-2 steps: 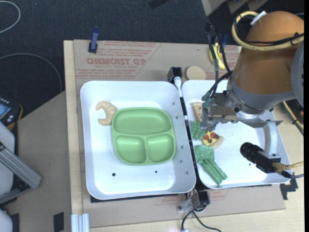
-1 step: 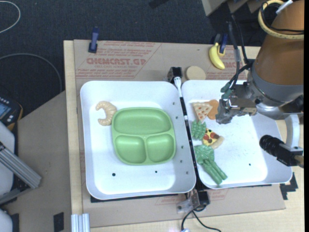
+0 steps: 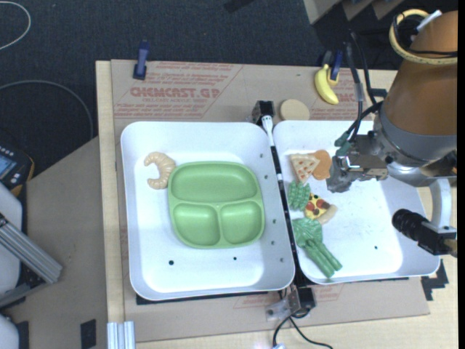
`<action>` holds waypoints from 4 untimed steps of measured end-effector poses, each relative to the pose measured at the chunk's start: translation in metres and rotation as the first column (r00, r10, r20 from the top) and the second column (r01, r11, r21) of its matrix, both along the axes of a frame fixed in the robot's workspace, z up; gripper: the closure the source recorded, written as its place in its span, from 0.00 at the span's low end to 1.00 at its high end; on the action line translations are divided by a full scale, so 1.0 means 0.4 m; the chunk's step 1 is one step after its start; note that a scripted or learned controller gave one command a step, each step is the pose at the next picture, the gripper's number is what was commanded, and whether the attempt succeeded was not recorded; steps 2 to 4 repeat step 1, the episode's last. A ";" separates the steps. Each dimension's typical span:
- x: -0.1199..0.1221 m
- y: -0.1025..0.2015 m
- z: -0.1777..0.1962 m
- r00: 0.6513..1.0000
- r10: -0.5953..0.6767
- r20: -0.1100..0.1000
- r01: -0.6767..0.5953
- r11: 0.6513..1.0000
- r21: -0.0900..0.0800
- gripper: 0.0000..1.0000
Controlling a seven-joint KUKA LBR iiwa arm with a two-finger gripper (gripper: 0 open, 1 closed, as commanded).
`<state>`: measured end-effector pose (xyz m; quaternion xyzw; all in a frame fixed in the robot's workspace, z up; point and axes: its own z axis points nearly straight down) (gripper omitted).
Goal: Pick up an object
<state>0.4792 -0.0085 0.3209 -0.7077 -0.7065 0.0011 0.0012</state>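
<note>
In the right bin (image 3: 378, 260) lie a waffle-patterned pizza slice (image 3: 308, 165), a small pizza piece with red dots (image 3: 318, 208), a green leafy piece (image 3: 298, 194) and a green broccoli-like piece (image 3: 317, 244). My gripper (image 3: 340, 176) hangs over the right bin, just right of the waffle slice and above the small pizza piece. Nothing shows between its fingers. The left bin (image 3: 145, 260) holds a green divided plate (image 3: 216, 203) and a tan croissant (image 3: 160, 169).
A yellow banana (image 3: 326, 85) and a round tan disc (image 3: 294, 110) rest on the bench behind the right bin. A blue clip (image 3: 141, 59) sits at the board's far left corner. A black cylinder (image 3: 419, 229) juts over the right bin's right side.
</note>
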 end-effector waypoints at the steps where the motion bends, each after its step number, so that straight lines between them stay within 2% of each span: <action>1: 0.002 0.145 0.215 1.000 0.009 0.014 -0.009 1.000 0.002 1.00; 4: 0.002 0.145 0.215 1.000 0.009 0.014 -0.009 1.000 0.002 1.00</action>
